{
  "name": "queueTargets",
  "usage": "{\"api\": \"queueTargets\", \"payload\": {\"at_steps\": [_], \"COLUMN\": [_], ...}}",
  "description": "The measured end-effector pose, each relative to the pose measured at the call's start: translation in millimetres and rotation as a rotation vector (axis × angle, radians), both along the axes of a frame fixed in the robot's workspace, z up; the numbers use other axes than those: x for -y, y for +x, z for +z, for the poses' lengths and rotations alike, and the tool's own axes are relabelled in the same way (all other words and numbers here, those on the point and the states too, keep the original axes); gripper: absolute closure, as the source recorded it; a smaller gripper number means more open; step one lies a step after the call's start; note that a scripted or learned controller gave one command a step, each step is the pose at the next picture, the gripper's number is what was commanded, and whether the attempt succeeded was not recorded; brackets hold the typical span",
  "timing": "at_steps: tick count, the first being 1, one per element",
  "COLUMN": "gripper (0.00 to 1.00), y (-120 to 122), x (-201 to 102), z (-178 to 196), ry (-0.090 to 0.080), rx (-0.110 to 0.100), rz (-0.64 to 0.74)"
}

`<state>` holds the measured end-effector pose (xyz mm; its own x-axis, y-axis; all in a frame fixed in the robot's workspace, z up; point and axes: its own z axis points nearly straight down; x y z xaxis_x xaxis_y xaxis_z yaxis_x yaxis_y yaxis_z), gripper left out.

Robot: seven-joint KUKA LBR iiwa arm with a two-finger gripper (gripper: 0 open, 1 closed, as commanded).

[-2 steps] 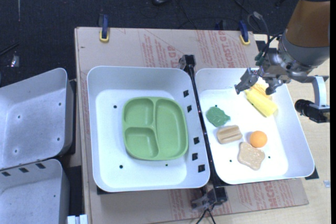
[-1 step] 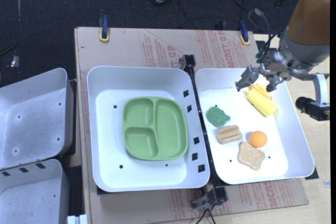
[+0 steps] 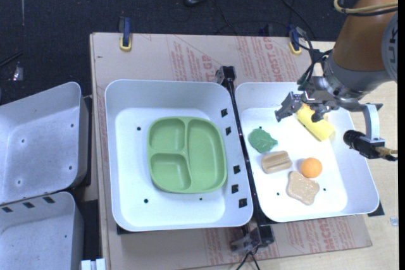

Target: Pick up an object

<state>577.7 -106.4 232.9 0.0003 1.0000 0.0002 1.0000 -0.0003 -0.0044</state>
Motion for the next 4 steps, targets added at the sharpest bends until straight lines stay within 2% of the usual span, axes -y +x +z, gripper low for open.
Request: {"api": "queueTargets", "payload": {"at_steps": [1, 2, 3, 4], "gripper": [0.00, 0.00, 1.00, 1.00], "y": [0, -1, 0, -5], "x": [10, 3, 4, 3], "z": [-51, -97, -84, -39], "ry": [0.000, 0.001, -0.001, -0.002], "rx": [-0.001, -0.001, 0.005, 0.009], "rz": [-0.002, 0.000, -0.001, 0.001]}}
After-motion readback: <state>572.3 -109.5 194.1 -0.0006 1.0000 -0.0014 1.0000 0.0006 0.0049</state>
